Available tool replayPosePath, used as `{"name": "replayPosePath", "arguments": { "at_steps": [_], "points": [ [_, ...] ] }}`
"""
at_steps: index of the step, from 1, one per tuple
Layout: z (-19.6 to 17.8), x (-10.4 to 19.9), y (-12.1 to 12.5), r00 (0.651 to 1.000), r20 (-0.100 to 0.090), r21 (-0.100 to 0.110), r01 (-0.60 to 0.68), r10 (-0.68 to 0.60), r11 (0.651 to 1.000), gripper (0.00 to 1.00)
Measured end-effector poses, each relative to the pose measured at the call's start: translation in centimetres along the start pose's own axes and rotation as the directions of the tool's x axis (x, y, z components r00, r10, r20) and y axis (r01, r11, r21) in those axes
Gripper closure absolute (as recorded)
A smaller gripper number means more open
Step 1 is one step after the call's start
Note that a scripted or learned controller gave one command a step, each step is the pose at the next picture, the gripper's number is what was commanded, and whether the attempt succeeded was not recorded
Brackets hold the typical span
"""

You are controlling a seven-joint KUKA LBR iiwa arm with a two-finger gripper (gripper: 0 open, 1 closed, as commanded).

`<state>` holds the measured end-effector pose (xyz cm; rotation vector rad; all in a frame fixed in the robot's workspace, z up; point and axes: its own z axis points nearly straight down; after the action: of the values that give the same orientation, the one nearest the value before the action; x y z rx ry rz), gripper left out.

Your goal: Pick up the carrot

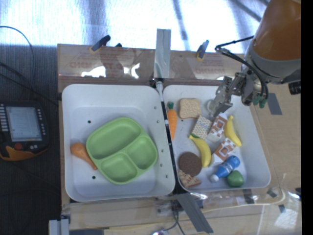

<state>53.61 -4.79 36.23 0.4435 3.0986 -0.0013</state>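
The carrot (171,122) is a small orange toy with a green top, lying lengthwise in the right bin (261,153), pressed close against the wall that divides the two bins. Its green end points toward the back of the tabletop and its tip toward the front.

Going left to right: the left bin (73,111) holds a green divided plate (122,151) with an orange drumstick-shaped toy (82,153) touching its left edge. Past the dividing wall comes the carrot, then a slice of toast (189,108) just beside it. Further right sit a patterned cracker packet (201,127), two bananas (201,150) (233,132), a brown cookie (190,163), a blue bottle (226,168) and a green piece (235,178) near the front corner.

The end effector (218,105) hangs over the back of the right bin, near the toast and the packet, well apart from the carrot. Nothing sits between its fingers; whether they are spread or closed is too blurred to tell.

The carrot is probably light, hard plastic, stiff and somewhat slippery, not fragile. Its thicker upper half, just below the green top, looks like the best place to take hold, with the fingers closing across its width. The bin wall beside it leaves little room for a finger on that side, so a grip could slide off or nudge it sideways.
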Motion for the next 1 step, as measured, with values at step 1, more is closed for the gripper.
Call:
{"name": "replayPosePath", "arguments": {
  "at_steps": [1],
  "points": [
    [0.36, 0.1, 0.07, 1.0, -0.008, 0.001, 0.002, -0.002, 1.0, 0.0]
  ]
}}
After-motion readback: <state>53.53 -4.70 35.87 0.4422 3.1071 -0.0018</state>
